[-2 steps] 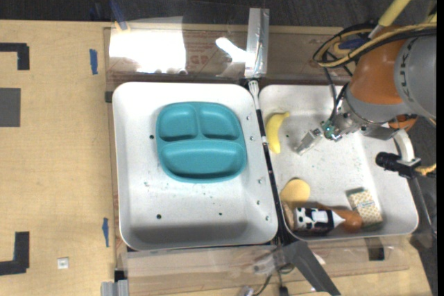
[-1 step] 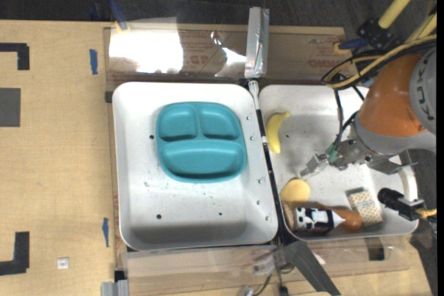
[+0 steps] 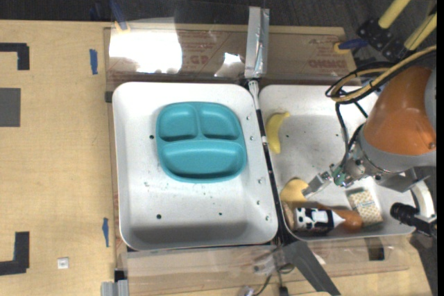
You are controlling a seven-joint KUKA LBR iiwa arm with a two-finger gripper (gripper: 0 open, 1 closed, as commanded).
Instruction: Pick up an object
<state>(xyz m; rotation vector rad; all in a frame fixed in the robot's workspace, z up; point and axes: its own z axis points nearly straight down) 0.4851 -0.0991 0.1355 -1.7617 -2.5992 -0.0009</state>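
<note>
Toys (image 3: pixel 325 218) + banana (image 3: pixel 276 131) in rt bin (image 3: pixel 305 104); teal tray (image 3: pixel 201 141) in lt bin (image 3: pixel 132 170); pincer (image 3: pixel 331 178) state unclear.

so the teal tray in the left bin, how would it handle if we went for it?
The teal tray looks like rigid moulded plastic, so probably stiff and light. It lies flat with low rounded edges, so fingers may struggle to get purchase. The glossy surface suggests it would slide across the left bin rather than tip.
</note>
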